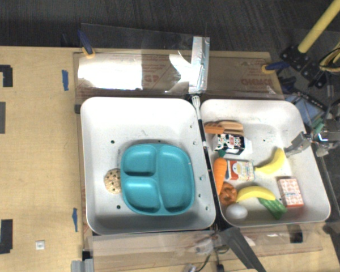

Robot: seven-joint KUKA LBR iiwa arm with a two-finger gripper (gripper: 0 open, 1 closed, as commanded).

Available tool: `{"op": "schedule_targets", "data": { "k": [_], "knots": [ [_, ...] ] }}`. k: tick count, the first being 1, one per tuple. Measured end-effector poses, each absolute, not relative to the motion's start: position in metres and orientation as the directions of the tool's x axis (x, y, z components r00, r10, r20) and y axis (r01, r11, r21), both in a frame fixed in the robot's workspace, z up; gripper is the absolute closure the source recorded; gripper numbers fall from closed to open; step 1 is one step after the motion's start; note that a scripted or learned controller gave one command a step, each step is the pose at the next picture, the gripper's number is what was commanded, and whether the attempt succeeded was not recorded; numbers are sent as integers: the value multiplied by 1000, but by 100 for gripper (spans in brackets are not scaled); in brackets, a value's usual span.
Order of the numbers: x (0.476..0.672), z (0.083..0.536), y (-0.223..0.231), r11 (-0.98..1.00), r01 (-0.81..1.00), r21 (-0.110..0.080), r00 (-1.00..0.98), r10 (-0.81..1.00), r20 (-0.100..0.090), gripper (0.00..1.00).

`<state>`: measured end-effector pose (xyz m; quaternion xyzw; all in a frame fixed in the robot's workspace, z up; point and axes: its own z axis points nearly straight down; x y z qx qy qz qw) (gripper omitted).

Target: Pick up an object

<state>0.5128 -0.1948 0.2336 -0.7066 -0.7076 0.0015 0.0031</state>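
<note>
Seemingly poised at the right bin's (306, 118) far edge, the claw (306, 141) is too blurred to tell whether it is parted or gripping anything. Just beside it lies a banana (273, 161), probably light, smooth plastic, best pinched across its curved middle.

Smooth teal plastic tray (157, 178) in a matt white bin (137, 116); bench (34, 152) looks like bare wood.

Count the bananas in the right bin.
2. One banana lies mid-bin toward the right wall; the other banana lies near the front edge, beside the white egg. Clutter could hide more.
</note>
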Motion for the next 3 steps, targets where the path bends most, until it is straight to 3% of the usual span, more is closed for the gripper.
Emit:
{"op": "schedule_targets", "data": {
  "k": [1, 2, 3],
  "knots": [
    [537, 102, -160, 172, 985, 12, -172, 985, -5, 0],
    [598, 94, -147, 177, 984, 16, -177, 984, -8, 0],
    [599, 105, -146, 178, 984, 17, -177, 984, -7, 100]
  ]
}}
